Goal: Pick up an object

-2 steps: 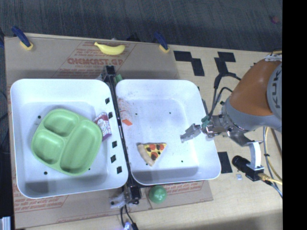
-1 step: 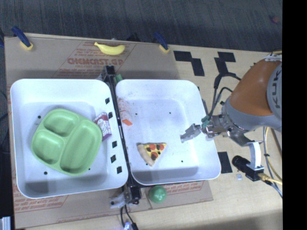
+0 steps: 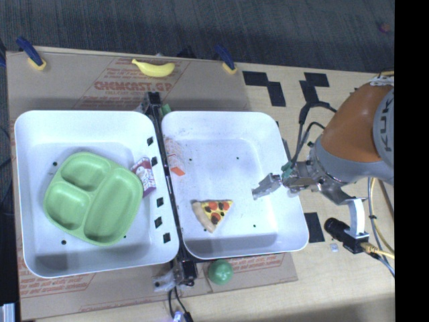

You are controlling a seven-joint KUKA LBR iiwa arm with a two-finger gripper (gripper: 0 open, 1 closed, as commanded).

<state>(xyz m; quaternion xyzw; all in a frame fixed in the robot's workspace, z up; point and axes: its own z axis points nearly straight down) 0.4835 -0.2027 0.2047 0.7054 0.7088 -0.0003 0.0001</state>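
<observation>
The arm [image 3: 355, 136] comes in from 3 o'clock, grey w/ orange band, wrist over the right rim of the right bin [image 3: 268, 240]. The gripper [image 3: 263, 188] hangs over the bin's right half, approx. 3 o'clock from bin centre, fingers pointing toward 9 o'clock. Can't tell whether the fingers are spread or pressed together; they read as one blurred grey lump. Nothing visible between them.

The pizza slice [image 3: 212, 213] lies flat on the right bin floor, at 6 o'clock from bin centre, near the front wall. Its long axis runs approx. from 2 to 8 o'clock: tip toward 2 o'clock, wide crust end toward 8 o'clock. It sits well apart from the gripper, at about 8 o'clock from it.

A small orange piece [image 3: 177, 171] rests at the bin's left side, approx. 9 o'clock, near the divider.

In the left bin [image 3: 40, 253], a green divided plate [image 3: 92, 197] takes the middle, w/ a small dark-red packet [image 3: 143, 176] just beside it at 2 o'clock from the plate, leaning by the bin's right wall.

Outside the bins: a yellow banana [image 3: 153, 67] on the cardboard at 12 o'clock, and a green ball [image 3: 219, 271] at 6 o'clock, just in front of the right bin.
</observation>
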